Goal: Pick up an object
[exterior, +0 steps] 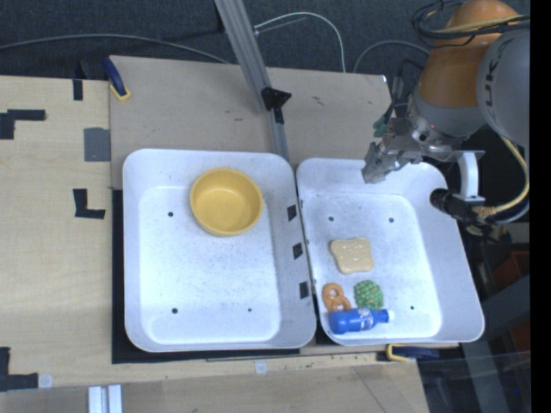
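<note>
- the gripper [377, 172] hangs at the upper right of the frame, over the far rim of the right bin [430, 231]; i cannot tell how it is set.
- the likely picks sit well below it, lower centre-right: toast [351, 254], pretzel [335, 297], green piece [369, 293], blue bottle [358, 319].
- the last three lie crowded together, so a descent there may nudge neighbours or clip two.
- the bottle could roll.
- the flat toast may slip.
- the bowl [226, 200] sits in the left bin [155, 239].
</note>
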You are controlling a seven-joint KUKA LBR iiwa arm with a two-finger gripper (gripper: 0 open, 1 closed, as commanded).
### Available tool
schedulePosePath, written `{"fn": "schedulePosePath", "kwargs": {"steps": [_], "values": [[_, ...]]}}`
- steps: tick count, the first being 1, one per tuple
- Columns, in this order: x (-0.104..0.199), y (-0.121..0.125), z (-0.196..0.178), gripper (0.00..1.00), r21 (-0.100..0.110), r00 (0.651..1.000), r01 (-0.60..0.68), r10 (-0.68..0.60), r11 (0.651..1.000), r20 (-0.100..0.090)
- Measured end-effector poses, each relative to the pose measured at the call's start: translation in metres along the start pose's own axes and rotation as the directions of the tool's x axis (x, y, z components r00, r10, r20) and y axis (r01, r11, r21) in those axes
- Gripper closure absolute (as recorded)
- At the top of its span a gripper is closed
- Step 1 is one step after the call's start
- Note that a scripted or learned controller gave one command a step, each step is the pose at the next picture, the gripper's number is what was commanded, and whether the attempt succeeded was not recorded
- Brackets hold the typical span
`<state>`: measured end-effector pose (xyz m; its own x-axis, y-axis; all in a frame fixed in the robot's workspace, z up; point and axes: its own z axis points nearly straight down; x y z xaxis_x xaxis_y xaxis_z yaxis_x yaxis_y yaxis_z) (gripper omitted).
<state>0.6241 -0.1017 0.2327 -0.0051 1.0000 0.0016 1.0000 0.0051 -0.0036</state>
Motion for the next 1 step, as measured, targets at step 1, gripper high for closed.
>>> {"fn": "schedulePosePath", "kwargs": {"steps": [1], "values": [[0.0496, -0.0253, 0.0103, 1.0, 0.0, 1.0, 0.0, 0.0, 1.0, 0.001]]}}
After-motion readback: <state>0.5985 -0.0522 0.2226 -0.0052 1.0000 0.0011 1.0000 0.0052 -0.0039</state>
